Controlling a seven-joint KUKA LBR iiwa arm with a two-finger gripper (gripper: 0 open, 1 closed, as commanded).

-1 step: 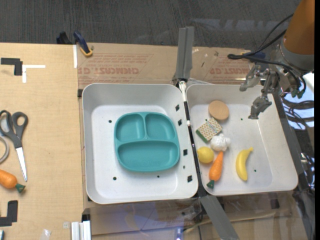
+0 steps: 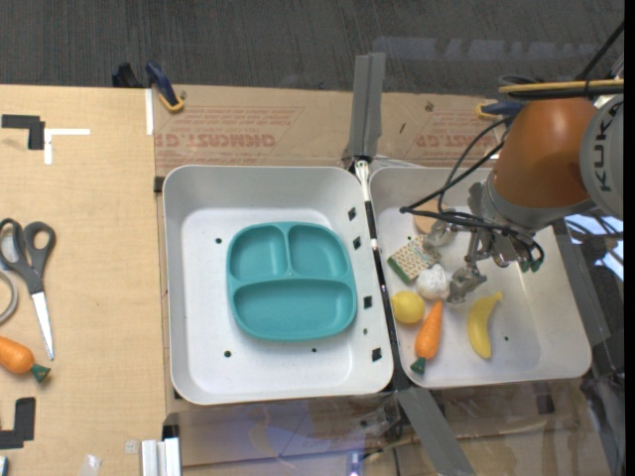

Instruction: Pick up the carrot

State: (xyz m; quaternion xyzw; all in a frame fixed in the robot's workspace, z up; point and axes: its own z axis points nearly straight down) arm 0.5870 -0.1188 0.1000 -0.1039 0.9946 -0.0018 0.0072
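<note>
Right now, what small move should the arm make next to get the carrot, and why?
Probably shift the end effector slightly toward the carrot, then lower it. It hovers by the white ball, above the carrot's top end, and the lemon and banana lie close on either side.

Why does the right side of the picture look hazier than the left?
In the camera view, a pale bluish glare veils the right white plastic bin, softening the orange toy carrot and the metal two-finger gripper; the teal divided plate on the left stays crisp and evenly lit.
</note>
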